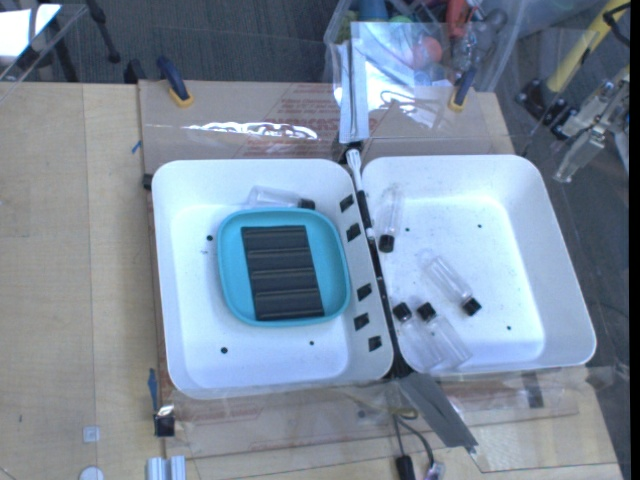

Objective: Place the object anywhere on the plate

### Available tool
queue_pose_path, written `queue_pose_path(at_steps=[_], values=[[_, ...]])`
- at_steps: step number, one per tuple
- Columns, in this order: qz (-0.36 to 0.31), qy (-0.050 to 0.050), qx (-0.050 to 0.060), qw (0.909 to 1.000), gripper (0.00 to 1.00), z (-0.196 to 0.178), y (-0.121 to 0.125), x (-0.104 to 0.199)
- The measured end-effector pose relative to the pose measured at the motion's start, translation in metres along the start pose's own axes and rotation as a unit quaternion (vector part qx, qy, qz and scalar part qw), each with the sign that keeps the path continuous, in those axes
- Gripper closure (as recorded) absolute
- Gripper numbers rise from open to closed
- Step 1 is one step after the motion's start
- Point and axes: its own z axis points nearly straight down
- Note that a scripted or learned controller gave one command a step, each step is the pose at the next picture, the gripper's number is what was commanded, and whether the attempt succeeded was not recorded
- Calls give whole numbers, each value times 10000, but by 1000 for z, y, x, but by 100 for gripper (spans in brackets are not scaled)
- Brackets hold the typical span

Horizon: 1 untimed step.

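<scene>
teal plate (232,268), dark ribbed object (284,271) on it

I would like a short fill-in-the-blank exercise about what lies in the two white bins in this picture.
1. The square turquoise plate lies in the ____ white bin.
2. The dark ribbed rectangular block rests on the ____.
3. The clear plastic vials with black caps lie in the ____ white bin.

Missing words: left; plate; right
</scene>
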Motion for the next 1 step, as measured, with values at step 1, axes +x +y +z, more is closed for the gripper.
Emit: queue_pose_path(at_steps=[1], values=[[206,-18,-4,9998,0,-115,7,-1]])
